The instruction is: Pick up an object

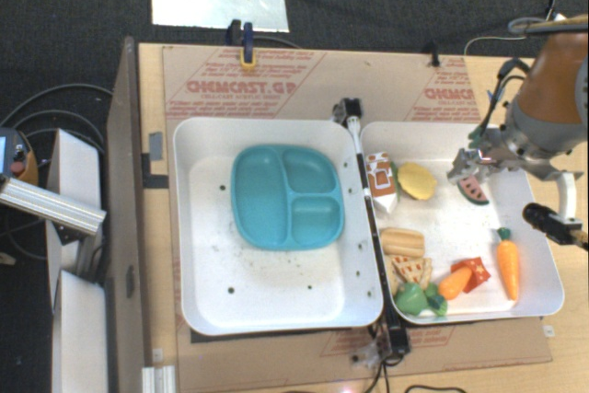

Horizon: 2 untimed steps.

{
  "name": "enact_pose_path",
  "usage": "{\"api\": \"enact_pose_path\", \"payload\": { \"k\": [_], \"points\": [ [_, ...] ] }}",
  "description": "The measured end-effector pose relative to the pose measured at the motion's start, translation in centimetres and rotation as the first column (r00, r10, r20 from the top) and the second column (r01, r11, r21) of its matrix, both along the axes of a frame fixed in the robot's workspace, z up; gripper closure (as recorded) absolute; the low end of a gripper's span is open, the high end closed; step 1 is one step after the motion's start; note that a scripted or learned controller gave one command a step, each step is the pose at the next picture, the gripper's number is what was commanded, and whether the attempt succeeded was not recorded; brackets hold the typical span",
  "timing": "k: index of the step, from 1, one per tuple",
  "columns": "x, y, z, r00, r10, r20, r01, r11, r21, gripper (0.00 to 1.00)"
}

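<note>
I judge I am in the approach step: the gripper (467,168) hangs in the right white plastic bin (543,290), the small red watermelon slice toy (473,190) just below its jaws, whose state I cannot tell, so next I must lower onto it.

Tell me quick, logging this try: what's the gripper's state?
Gripper: cannot be told; it hangs over the right bin by the watermelon slice.

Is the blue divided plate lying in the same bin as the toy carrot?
No, the blue divided plate lies in the left bin, while the toy carrot lies in the right bin.
</note>
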<state>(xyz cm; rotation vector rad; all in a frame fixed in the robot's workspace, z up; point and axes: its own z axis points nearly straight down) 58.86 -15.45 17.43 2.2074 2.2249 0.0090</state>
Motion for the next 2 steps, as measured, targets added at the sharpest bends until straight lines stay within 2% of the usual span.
{"api": "enact_pose_path", "payload": {
  "k": [1, 2],
  "points": [
    [5.0, 2.3, 2.1, 1.000, 0.001, -0.001, -0.001, 1.000, 0.001, 1.00],
    [4.2, 9.7, 3.9, 1.000, 0.004, -0.005, -0.004, 1.000, 0.005, 1.00]
  ]
}}
